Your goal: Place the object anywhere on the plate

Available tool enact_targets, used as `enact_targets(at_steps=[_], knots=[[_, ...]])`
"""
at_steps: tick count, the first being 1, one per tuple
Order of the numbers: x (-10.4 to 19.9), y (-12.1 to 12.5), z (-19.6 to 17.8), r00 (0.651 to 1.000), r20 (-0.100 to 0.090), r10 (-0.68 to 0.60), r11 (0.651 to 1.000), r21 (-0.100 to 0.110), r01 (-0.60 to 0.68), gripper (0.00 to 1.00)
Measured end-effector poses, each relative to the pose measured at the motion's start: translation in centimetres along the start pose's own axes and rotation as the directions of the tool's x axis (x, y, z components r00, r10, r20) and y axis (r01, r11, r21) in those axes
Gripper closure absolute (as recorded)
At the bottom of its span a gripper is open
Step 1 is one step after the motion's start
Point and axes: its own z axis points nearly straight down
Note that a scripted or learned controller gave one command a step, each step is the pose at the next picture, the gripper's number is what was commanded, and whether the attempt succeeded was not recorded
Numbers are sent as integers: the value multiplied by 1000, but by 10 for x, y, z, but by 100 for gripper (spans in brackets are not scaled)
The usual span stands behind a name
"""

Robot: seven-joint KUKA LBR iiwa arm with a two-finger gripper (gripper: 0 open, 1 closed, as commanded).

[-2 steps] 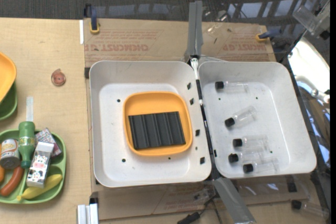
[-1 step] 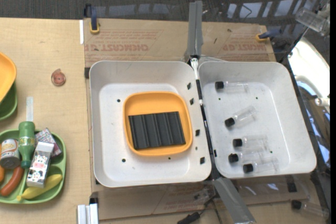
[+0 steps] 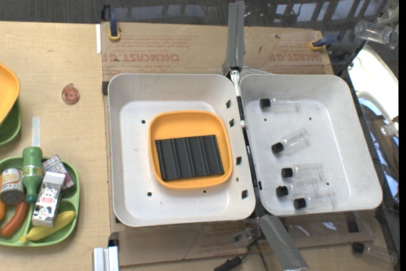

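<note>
A black ribbed slab (image 3: 190, 157) lies flat on the yellow plate (image 3: 188, 121), inside the left bin (image 3: 127, 155) at frame centre; five clear, black-capped vials (image 3: 290, 141) lie scattered in the right bin (image 3: 346, 136), apart from one another.

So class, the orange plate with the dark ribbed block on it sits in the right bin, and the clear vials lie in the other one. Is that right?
Not quite. The camera view shows the orange plate, carrying the dark ribbed block, in the left bin. The clear vials lie in the right bin.
</note>
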Motion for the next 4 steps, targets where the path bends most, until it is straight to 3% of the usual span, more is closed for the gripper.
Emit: enact_targets(at_steps=[1, 2, 3, 4], knots=[[-7, -4, -2, 918, 2, -396, 918, 0, 396, 100], [-7, -4, -5, 735, 3, -678, 736, 0, 678, 100], [-7, -4, -4, 452, 3, -892, 452, 0, 892, 100], [-7, -4, -4, 121, 3, -993, 121, 1, 993, 100]])
